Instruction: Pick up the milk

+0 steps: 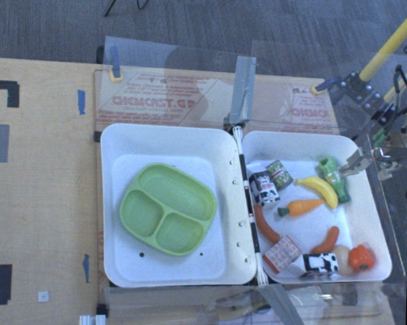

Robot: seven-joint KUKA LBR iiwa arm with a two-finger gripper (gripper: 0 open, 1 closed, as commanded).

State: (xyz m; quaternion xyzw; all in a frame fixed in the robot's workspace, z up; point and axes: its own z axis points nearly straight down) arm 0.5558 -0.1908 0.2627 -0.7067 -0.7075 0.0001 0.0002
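Two black-and-white cow-patterned cartons lie in the right bin (379, 220). One milk carton (263, 189) stands near the bin's left wall, beside a green can (280, 174). The other milk carton (320, 263) lies on its side near the front edge, between a cracker box (281, 253) and a red pepper (362, 258). My gripper (362, 161) hangs at the bin's far right edge, just right of a green bottle (335, 176). It is well apart from both cartons and holds nothing that I can see.
The right bin also holds a banana (319, 189), a carrot (300, 208), two sausages (267, 224) (328, 239) and a pale round item (341, 256). A green divided plate (168, 208) sits in the left bin (116, 161). A yellow pole (390, 45) rises at the top right.
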